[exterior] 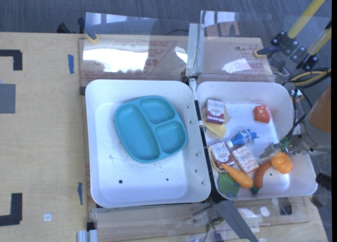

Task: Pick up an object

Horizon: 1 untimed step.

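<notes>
Bins: two white bins [95, 146] side by side, touching along the middle.
Gripper: one gripper [277, 150], low over the right bin [303, 180] near its right wall. I cannot tell how far open it is, and I cannot tell if it has hold of anything.
Arm: it comes in from the right side, blurry and orange-brown at the edge of the view.
Orange ball: one orange ball [282, 163], just below the gripper. It looks very close to it, maybe touching.
Orange-red long thing: one [261, 174], near the gripper, down and to the left of it, next to the ball.
Carrot: one carrot [237, 175], farther left of the gripper, lying at a slant.
Green thing: one green thing [227, 184], past the carrot, at the bin's front edge.
Packets: two small red and white packets [245, 158], left of the gripper, side by side.
Bottle: one blue and white bottle [243, 138], lying down, left of the gripper and a bit above it.
Red thing: one small red thing [261, 113], above the gripper, on its own.
Box: one little brown and white box [216, 111], far from the gripper, by the middle wall.
Yellow wedge: one yellow wedge [215, 129], just under the box.
Plate: one blue plate [151, 128] with three parts, in the left bin, well apart from the gripper.
</notes>
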{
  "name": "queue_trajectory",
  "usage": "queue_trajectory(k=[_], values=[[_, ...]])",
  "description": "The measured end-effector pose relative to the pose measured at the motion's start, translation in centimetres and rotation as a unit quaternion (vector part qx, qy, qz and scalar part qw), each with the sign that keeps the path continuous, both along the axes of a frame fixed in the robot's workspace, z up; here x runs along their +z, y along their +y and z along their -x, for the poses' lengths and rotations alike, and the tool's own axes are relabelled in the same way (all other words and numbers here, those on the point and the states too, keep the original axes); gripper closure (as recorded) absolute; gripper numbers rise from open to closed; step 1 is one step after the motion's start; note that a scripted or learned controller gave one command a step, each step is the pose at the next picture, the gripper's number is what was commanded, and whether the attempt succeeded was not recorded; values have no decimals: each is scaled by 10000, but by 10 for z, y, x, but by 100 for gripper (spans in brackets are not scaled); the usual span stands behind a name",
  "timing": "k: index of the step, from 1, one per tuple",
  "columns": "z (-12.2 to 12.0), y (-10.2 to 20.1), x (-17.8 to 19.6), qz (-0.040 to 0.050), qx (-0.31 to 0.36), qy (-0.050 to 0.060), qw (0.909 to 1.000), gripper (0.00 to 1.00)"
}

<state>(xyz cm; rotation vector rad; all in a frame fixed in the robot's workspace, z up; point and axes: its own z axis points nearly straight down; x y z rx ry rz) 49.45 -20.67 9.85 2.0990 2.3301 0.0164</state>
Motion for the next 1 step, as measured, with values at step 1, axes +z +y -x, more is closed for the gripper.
queue_trajectory(k=[1], values=[[-124,52,-11,28,1074,24,9942,100]])
